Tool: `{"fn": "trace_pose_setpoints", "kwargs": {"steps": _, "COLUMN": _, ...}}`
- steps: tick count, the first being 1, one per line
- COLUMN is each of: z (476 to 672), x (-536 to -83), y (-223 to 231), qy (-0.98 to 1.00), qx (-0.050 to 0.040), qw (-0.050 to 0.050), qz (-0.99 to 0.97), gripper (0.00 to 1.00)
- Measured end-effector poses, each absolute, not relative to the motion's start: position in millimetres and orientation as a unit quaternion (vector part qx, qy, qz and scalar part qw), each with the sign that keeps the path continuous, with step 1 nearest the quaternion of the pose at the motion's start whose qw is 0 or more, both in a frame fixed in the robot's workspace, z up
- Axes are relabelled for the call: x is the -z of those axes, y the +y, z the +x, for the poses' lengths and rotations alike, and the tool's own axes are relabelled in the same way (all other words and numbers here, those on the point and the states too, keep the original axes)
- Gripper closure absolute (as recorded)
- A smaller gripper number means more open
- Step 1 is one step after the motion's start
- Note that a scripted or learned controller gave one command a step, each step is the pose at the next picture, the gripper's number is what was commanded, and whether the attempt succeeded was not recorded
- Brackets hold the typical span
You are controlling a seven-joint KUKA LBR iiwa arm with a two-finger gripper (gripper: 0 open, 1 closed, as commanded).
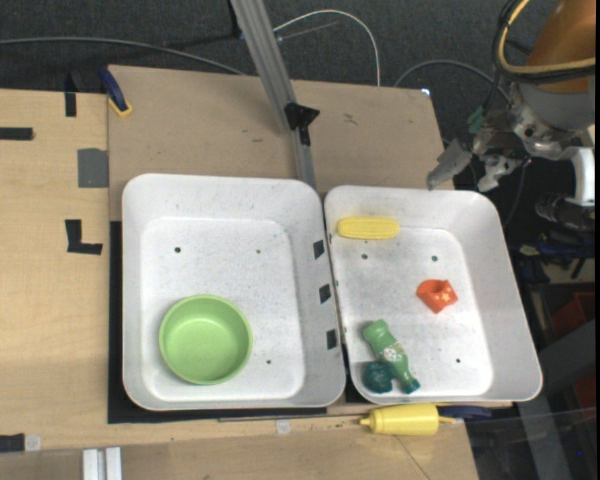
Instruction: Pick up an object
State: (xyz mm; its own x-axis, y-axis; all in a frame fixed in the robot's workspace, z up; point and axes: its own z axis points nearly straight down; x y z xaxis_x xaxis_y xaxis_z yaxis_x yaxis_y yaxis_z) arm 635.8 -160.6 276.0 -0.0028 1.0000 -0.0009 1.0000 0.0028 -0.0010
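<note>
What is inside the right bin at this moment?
The right bin holds a yellow corn cob, a small orange piece and a green bottle. Nothing is stacked; whatever lies under each is hidden.

Four graspable objects are seen across the two bins. A yellow corn cob [367, 229] is laid flat by the far wall of the right bin [500, 268]. A small orange-red block [436, 295] is set near that bin's middle. A green bottle [390, 357] is lying at the near wall. A green bowl [205, 339] is seated upright in the left bin [220, 208].
</note>
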Motion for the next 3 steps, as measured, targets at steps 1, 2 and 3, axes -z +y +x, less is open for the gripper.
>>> {"fn": "trace_pose_setpoints", "kwargs": {"steps": 1, "z": 635.7, "x": -276.0, "y": -160.7, "qy": -0.708, "qx": -0.0009, "qw": 0.000, "qz": -0.706, "gripper": 0.00}}
{"fn": "trace_pose_setpoints", "kwargs": {"steps": 2, "z": 640.3, "x": -229.7, "y": -155.4, "qy": -0.708, "qx": -0.0022, "qw": 0.002, "qz": -0.706, "gripper": 0.00}}
{"fn": "trace_pose_setpoints", "kwargs": {"steps": 3, "z": 633.8, "x": -178.2, "y": -146.5, "qy": -0.708, "qx": -0.0025, "qw": 0.002, "qz": -0.706, "gripper": 0.00}}
